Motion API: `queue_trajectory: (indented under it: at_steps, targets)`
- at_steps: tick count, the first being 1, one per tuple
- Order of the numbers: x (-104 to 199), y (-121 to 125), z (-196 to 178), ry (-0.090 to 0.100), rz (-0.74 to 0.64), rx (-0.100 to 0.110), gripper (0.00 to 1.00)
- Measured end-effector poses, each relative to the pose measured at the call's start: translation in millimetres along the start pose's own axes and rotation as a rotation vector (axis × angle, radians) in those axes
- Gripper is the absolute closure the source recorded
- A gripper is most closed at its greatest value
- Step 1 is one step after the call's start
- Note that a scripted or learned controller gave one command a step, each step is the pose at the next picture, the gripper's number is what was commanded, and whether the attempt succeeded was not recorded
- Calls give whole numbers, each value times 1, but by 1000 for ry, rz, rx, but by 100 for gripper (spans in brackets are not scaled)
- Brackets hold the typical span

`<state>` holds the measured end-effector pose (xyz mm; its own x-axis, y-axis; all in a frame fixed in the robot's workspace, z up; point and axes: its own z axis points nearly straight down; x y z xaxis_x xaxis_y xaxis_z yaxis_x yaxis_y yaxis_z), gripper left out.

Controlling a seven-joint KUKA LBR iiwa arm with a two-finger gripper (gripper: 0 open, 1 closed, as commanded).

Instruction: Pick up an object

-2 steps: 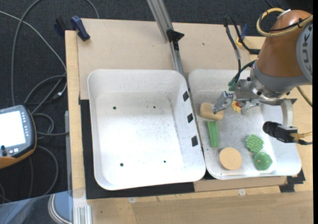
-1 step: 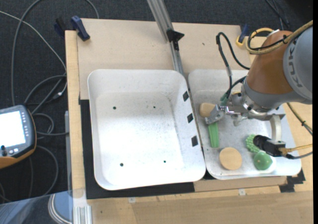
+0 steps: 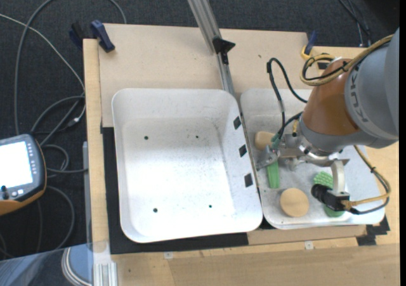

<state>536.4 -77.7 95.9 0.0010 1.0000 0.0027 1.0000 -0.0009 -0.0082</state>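
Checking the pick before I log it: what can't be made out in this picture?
- Gripper: the arm's wrist overhangs it, so any grasp is hidden.
- Green stick: upper end hidden under the gripper.
- Green ridged piece: partly behind the wrist hardware.
- Small tan object: too small to identify.

The two shallow white plastic bins point(image 3: 171, 170) are showing fine dark speckling. A tan wooden disc point(image 3: 294, 203) and a bright green plastic stick point(image 3: 273, 174) are lying by the grey arm's glossy orange wrist band point(image 3: 328, 108).
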Motion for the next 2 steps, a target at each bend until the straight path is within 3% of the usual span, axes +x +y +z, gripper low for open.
queue_trajectory:
  at_steps: [1,2]
  targets:
    - [0,2,-14,-1,0,-8,100]
    - [-7,10,-66,-4,-2,-15,100]
